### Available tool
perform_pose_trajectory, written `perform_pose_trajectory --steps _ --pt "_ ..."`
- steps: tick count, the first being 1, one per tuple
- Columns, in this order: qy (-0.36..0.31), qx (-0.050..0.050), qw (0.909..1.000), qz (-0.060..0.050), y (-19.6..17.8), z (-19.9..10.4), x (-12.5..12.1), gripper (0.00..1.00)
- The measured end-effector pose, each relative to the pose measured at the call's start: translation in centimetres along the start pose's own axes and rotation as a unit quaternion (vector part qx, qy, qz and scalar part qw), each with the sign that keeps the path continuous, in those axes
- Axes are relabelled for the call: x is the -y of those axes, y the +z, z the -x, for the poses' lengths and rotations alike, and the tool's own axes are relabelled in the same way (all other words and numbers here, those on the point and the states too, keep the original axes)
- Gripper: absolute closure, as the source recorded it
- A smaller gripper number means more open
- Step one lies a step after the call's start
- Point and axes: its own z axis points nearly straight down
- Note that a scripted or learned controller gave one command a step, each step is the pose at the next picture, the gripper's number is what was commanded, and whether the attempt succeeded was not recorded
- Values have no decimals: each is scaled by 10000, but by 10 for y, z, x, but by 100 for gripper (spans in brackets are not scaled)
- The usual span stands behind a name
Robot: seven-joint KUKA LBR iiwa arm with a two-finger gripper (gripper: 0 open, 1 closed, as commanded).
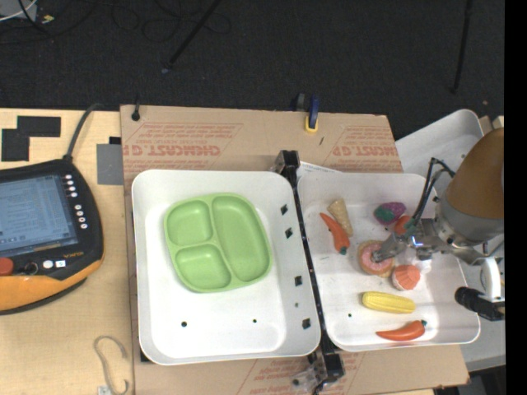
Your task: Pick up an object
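The grey arm (478, 192) reaches in from the right, its gripper (398, 252) lowered, wrist angled leftward.

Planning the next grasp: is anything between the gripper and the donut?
Nothing visible. The gripper sits right at the donut in the right bin; the strawberry piece lies close beside.

Bright, even overhead light; soft shadows, slightly grainy, mild blur.
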Motion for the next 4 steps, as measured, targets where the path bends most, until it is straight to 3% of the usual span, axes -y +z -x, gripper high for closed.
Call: perform_pose_trajectory --steps 1,2,3,4 --pt "17 -1 10000 40 -3 1 -2 0" --pt "41 37 10000 79 -15 5 -4 100" --pt "13 -2 10000 -37 -59 8 -10 100" --pt "10 1 10000 -24 -111 9 -10 100"
